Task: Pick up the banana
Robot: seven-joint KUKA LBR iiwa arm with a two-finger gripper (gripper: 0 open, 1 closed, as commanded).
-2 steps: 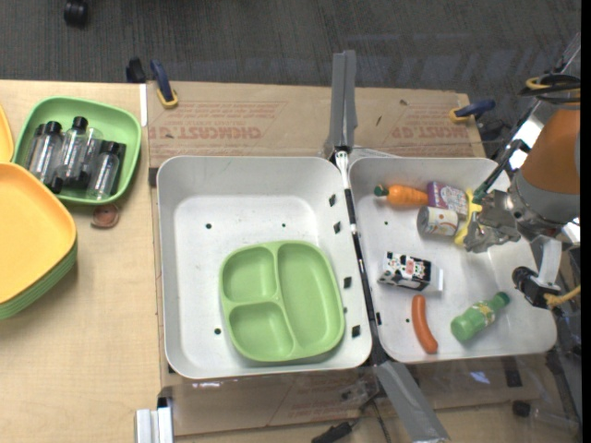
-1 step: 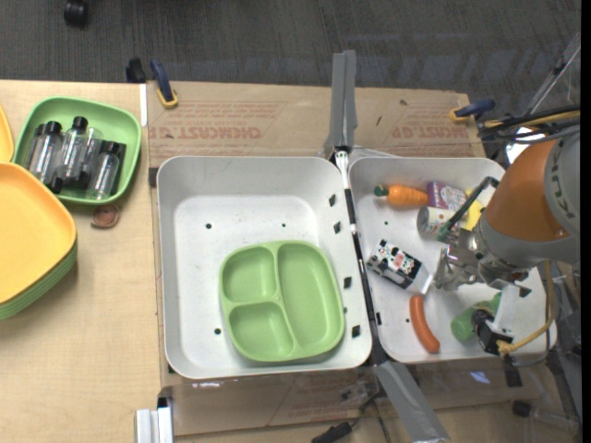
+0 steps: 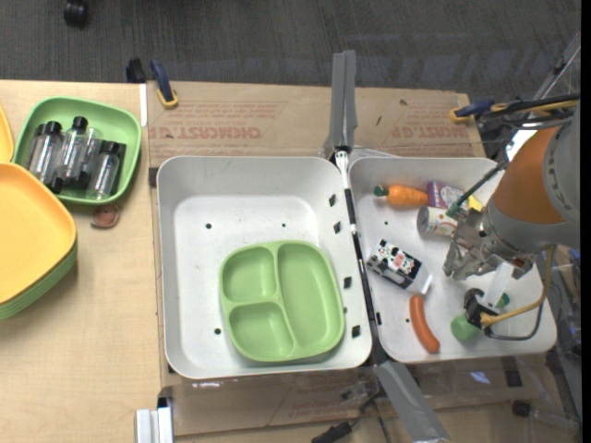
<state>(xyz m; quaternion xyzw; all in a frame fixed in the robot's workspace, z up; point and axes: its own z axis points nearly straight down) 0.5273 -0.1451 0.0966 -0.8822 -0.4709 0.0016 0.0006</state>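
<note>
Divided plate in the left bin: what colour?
Light green, seen in the camera view.

We can read red print on the brown cardboard sheet [image 3: 277, 118] lying under the bins, seen upside down: "CHEMCAST GP" to the left of the centre post. The repeat to the right of the post is too faint to make out.

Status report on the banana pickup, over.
Gripper down in right bin. Banana unconfirmed, maybe the yellow scrap under the arm. Can and carrot close by.

Wooden bench [image 3: 83, 340], two white bins [image 3: 185, 275], cardboard sheet [image 3: 249, 123], yellow plates [image 3: 28, 247], green tray [image 3: 125, 137]
</note>
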